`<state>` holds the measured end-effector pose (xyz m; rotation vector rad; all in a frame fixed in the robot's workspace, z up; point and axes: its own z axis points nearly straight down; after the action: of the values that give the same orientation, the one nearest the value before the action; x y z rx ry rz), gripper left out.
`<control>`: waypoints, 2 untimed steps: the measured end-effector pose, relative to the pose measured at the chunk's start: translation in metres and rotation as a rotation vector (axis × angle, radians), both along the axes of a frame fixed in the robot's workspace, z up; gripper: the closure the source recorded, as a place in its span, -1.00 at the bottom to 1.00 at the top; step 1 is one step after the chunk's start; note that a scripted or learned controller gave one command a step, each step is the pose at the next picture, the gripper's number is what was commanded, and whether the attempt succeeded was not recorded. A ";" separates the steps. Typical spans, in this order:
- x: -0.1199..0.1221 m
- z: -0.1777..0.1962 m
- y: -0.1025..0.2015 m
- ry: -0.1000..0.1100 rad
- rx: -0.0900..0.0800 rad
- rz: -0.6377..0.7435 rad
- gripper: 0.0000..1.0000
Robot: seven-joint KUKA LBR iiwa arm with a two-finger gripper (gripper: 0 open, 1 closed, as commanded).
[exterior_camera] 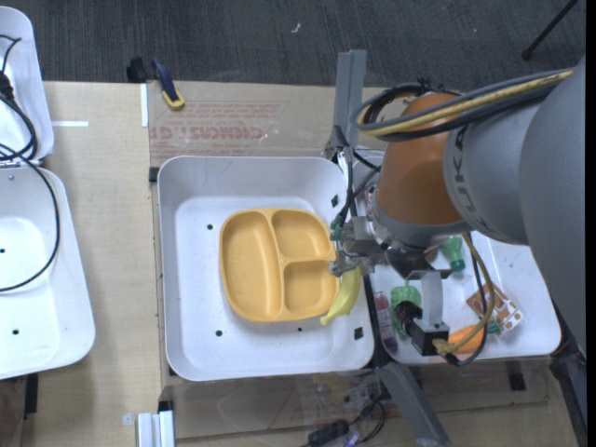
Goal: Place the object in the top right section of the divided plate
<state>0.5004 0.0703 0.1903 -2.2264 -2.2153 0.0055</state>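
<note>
Camera view: gripper (pixel 351 257) sits over the right rim of the yellow divided plate (pixel 277 264) in the left white bin (pixel 177 277). Banana (pixel 344 296) hangs just below the gripper, tip against the plate's near-right edge; can't tell whether the fingers grip it or are open. Right bin (pixel 531 329) holds green and orange items.

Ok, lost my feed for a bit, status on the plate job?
Gripper at the divided plate's right rim. Banana right below it, against the plate's lower right edge, outside the sections. Grasp unclear. Nothing blocking the top right section.
</note>
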 end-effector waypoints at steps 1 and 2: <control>0.000 0.000 0.000 0.000 0.000 -0.001 -1.00; 0.020 0.000 -0.105 0.000 -0.001 -0.046 -1.00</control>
<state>0.5200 -0.0348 0.1904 -2.2772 -2.1641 0.0059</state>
